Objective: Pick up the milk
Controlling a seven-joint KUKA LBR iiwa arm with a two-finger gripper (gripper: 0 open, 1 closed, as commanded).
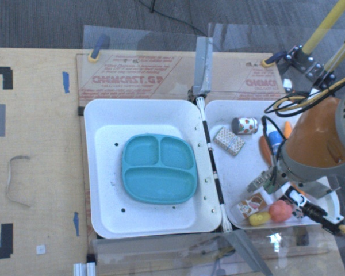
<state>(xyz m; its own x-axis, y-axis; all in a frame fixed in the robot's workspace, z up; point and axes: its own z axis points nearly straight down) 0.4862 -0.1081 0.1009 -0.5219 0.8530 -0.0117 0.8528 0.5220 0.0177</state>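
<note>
Right bin (218,111) holds milk (252,203) just beside pincer (268,180), grip state unclear.

A divided plate (159,169) lies in the left bin (98,154); the milk carton (253,203) lies near the right bin's (218,111) front edge.

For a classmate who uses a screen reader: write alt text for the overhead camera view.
A grey and orange robot arm reaches from the right over the right white bin, which holds small toy foods, including a milk carton near its front edge. The left white bin holds a teal divided plate.
</note>
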